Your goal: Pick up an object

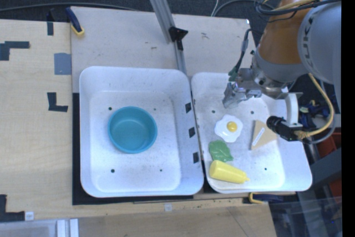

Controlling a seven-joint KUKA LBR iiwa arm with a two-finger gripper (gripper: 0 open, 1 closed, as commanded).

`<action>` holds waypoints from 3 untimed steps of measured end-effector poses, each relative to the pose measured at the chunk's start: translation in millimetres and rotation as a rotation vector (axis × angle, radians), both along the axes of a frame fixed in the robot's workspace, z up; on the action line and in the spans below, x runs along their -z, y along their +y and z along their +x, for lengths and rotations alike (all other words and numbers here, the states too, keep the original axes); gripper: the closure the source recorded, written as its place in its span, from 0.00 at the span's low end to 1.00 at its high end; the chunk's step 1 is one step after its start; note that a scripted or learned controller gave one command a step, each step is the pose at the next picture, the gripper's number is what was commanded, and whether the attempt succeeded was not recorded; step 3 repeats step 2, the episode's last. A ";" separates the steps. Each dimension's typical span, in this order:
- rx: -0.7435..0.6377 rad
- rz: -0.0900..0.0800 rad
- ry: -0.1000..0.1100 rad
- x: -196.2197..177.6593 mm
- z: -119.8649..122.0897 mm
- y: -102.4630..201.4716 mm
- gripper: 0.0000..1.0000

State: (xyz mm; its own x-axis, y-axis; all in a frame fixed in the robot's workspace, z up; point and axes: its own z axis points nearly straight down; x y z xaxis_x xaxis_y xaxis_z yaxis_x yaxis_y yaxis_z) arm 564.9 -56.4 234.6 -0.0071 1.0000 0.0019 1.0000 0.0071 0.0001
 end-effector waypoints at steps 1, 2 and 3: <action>-0.001 0.001 0.001 -5.9 11.1 58.0 1.00; 0.000 0.000 0.001 -6.9 18.8 108.7 1.00; 0.000 0.000 0.001 -6.9 18.8 108.7 1.00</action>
